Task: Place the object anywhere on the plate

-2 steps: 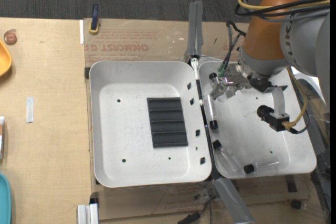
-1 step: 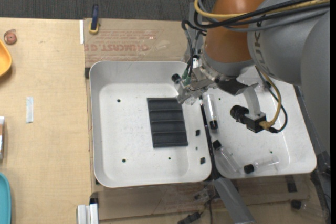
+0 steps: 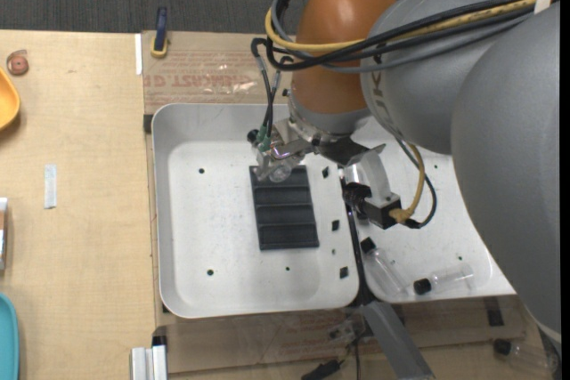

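Hanging over the far end of the dark ribbed slab (image 3: 286,211) in the left bin (image 3: 191,218), your tool (image 3: 279,163) cannot be read as spread or pressed together; the slab's long axis runs from it toward the bin's near wall.

Bins (image 3: 187,218) are white with little black dots, the ribbed block (image 3: 286,211) in the left one is plain black. Arm (image 3: 481,76) is grey with an orange band (image 3: 337,13), yellow cable (image 3: 445,18) along it. Bench (image 3: 71,173) is pale wood.

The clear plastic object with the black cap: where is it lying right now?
The clear plastic object lies in the right bin, near its front edge, right of the divider between the bins and below the arm's black wrist fitting.
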Motion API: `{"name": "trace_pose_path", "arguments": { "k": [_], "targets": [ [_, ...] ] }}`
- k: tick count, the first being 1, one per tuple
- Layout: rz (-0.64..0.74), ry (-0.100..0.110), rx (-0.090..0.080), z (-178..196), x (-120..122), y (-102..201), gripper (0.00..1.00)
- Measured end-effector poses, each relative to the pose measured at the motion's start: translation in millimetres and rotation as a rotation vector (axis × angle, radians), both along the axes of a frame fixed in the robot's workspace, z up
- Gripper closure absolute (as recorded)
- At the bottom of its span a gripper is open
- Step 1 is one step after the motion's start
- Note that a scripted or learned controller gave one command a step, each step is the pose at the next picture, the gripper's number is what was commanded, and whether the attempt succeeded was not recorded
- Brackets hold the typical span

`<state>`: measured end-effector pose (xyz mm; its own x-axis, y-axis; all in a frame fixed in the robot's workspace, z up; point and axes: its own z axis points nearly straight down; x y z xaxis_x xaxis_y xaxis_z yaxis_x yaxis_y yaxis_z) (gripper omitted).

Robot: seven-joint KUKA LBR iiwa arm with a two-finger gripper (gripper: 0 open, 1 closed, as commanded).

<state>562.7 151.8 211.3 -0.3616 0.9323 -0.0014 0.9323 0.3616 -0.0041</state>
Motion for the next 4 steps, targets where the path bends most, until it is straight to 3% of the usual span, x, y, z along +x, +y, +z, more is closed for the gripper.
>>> {"name": "trace_pose_path", "arguments": {
  "k": [1, 2, 3, 4],
  "targets": [
    [0.143, -0.002, 0.001, 11, 18, 10, 1.0],
    [0.081, 0.0, 0.0, -40, 26, -18, 1.0],
    [0.523, -0.003, 0.002, 32, 52, -35, 1.0],
    [0.245, -0.004, 0.001, 81, 86, -12, 1.0]
  ]
}}
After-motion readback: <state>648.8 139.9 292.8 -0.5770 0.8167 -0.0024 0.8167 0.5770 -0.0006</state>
